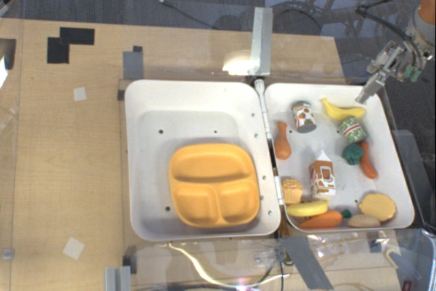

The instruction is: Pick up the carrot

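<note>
A long orange carrot [320,219] lies along the front wall of the right bin [402,167], just under a yellow banana [308,208]. A shorter orange-red carrot-like piece [368,164] lies near the right wall, next to a dark green leafy lump [352,154]. My gripper [371,84] hangs over the bin's far right corner, well away from both and above the bin rim. Its fingers look open with nothing between them.
The right bin also holds a small can [304,116], a second banana [340,110], a green-and-red can [352,127], an orange drumstick [282,140], a carton [322,175], a bun [291,191] and a yellow round [378,205]. In the left bin [146,146] sits a yellow divided plate [214,184].
</note>
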